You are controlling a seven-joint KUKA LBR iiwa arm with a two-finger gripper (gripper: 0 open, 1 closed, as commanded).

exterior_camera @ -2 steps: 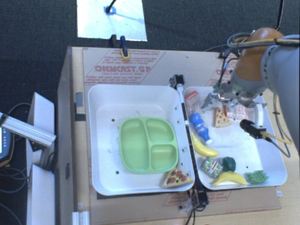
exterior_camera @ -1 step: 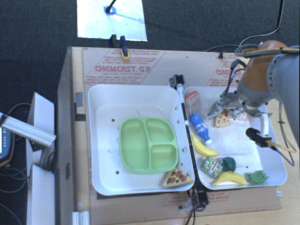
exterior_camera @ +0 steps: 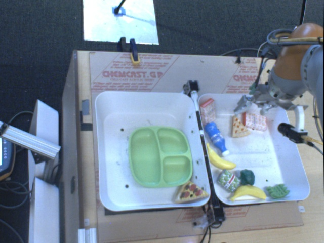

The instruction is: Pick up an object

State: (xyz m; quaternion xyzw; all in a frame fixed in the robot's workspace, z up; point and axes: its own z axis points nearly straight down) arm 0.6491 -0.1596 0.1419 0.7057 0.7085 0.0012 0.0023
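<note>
My gripper hangs over the back of the right bin, its fingers spread open with nothing between them. Just below it lie a red-and-white box and a pizza slice. Further left in that bin are a small carton, a blue bottle and a banana. Near the front edge sit a second banana, a green-and-white packet, a dark broccoli piece and a leafy green.
The left bin holds a green divided plate and another pizza slice in its front right corner. A black clamp sits on the wall between the bins. Cables run at the bench's right.
</note>
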